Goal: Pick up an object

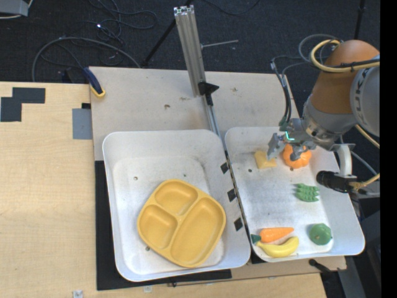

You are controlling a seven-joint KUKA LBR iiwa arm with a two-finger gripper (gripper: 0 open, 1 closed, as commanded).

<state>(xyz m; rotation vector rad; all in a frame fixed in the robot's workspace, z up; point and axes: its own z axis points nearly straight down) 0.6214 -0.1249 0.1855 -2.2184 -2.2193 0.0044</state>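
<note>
Left bin: it holds one yellow plate with three compartments.
Right bin: it holds a cheese piece, an orange fruit, a green toy, a carrot, a banana and a green ball.
Hand: it is low over the orange fruit, at the far end of the right bin; I cannot tell if it is released or clenched.
Handling: the fruit looks light, stiff, round and probably slippery; take it across its middle.
</note>
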